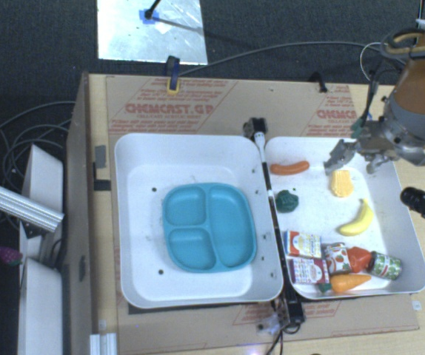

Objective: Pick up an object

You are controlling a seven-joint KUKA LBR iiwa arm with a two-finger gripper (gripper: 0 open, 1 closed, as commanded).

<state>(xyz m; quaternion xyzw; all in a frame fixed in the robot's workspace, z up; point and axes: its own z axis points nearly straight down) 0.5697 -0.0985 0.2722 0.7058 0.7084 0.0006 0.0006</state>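
Currently approach step: gripper (359, 154) hovers at upper right of right bin (412, 254), jaws spread wide, holding nothing. Nearest obj, yellow corn piece (340, 183), lies just below it, w/ banana (356, 219) lower down. Next: center over corn, descend, close.

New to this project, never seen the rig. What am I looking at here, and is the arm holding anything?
One camera, fixed above the bench, looks down at a slant. The robot arm reaches in from the right; its gripper hangs open above the right bin, near a yellow corn piece, with nothing between its fingers. That bin also has a sausage, a dark green item, a banana, small cartons, a bottle and a carrot. The left bin holds a blue divided tray.
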